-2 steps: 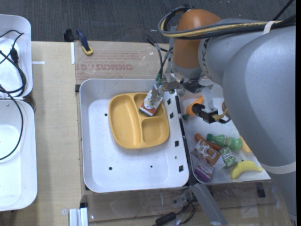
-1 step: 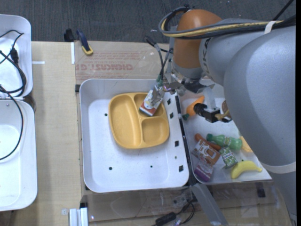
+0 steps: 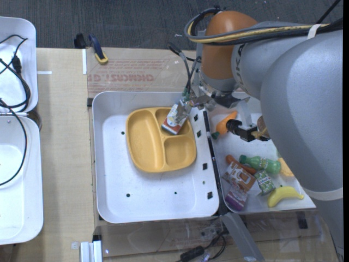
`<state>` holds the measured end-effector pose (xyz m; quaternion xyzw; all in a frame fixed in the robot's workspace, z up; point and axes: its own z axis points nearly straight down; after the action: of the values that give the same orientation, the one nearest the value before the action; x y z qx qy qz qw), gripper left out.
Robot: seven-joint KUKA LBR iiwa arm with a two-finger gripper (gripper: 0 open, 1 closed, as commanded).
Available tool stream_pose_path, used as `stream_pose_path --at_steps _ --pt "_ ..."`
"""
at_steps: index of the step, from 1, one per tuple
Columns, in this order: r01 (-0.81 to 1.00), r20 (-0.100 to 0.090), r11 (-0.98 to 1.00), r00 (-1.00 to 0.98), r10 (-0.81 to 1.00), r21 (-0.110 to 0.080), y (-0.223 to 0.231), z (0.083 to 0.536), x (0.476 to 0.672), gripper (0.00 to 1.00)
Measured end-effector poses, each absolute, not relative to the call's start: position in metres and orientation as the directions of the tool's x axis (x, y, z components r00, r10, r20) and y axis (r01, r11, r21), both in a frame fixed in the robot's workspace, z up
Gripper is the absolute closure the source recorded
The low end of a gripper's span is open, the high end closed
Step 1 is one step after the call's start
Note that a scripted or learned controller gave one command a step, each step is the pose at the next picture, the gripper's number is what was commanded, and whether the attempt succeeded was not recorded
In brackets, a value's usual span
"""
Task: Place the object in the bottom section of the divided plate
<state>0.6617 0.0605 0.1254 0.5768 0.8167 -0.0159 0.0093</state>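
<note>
your tool [image 3: 184, 107] is gripping a small carton [image 3: 173, 119] with a red, unreadable label, hanging over the yellow divided plate [image 3: 158, 141] near the left bin's [image 3: 109, 201] right wall. red mirrored lettering is showing on cardboard [image 3: 136, 70] beyond. open room is lying along the bin's near edge.

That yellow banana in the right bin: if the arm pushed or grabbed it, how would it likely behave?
The banana looks like smooth moulded plastic, so probably stiff, light and a little slippery. Its curved shape suggests it would pivot or rock rather than slide straight. It lies close to the small green box, so a push would likely nudge that too.
</note>
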Motion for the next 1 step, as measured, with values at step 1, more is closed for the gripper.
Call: stream_pose_path --at_steps 1 --pt "0.937 -0.034 0.350 -0.350 0.936 -0.017 0.0599 0.1253 0.6615 0.00"
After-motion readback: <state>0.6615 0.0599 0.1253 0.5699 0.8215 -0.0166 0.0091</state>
